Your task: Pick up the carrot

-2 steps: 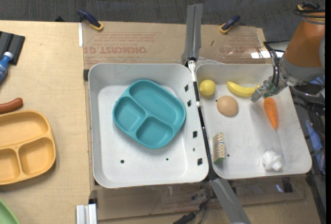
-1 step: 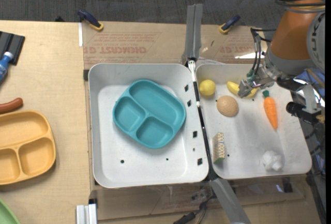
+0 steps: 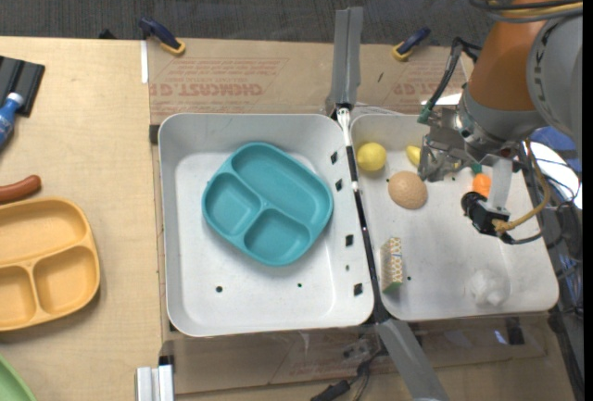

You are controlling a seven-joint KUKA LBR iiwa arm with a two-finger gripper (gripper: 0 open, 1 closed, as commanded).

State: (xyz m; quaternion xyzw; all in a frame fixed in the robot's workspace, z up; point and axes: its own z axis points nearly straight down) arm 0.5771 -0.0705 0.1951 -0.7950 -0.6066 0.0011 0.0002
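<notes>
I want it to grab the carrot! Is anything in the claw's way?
Nothing I can see. The carrot is a small orange bit right beside the gripper. The tan egg-shaped thing lies on the gripper's other side, out of the way.

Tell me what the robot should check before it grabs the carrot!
1. See the carrot: ok, orange in the right bin, partly hidden by the robot.
2. Is the hand above it: not ok, it is off to one side, nearer the egg.
3. Egg out of the way: cannot tell, it lies close to the hand.
4. Lemon out of the way: ok, by the bin's left wall.
5. Blue plate out of the way: ok, in the left bin.
</notes>
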